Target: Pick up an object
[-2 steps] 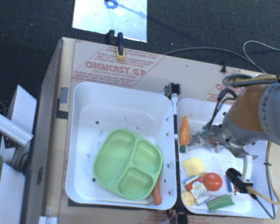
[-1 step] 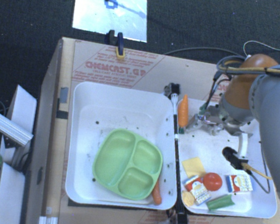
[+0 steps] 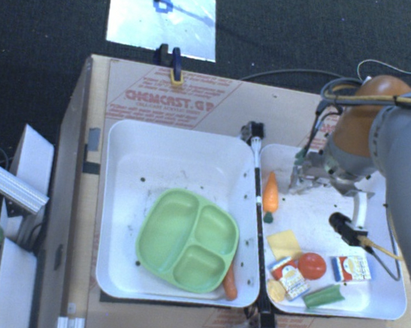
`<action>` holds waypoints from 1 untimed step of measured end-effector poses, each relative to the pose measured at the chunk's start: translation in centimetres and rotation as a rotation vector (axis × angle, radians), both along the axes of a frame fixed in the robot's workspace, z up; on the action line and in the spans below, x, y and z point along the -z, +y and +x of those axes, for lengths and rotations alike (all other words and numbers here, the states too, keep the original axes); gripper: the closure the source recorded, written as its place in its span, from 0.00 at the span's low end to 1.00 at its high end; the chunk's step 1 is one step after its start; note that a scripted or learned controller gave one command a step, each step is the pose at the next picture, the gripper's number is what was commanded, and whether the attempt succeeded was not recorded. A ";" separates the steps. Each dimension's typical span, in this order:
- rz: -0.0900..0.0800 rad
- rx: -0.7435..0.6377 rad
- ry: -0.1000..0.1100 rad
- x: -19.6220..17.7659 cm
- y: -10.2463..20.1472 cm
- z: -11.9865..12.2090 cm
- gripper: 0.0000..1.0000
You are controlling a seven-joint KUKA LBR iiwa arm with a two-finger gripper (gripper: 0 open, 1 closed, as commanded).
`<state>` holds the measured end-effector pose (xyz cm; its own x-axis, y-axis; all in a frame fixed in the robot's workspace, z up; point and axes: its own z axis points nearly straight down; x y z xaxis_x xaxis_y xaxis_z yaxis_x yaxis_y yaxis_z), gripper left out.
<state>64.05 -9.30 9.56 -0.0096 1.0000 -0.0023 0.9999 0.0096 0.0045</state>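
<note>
I see a glossy green sectioned tray (image 3: 189, 239) in the left white bin (image 3: 123, 186); gripper (image 3: 311, 176) state unclear.

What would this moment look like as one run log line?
arm: over right bin | gripper: above bin's back, near carrot | held: nothing visible | left bin: green tray

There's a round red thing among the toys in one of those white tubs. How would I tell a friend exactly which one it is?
Look at the right-hand white bin, the one the grey arm reaches over. Near its front edge lies a cluster of toy food, and the red tomato sits in the middle of it, between the yellow cheese slice and a small carton. It is the only round, plain red piece there.
</note>
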 end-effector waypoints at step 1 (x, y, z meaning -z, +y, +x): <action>0.000 -0.001 0.001 0.0 0.0 0.0 0.00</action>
<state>64.03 -9.31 9.54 -0.0103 0.9999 -0.0024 0.9999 0.0104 0.0037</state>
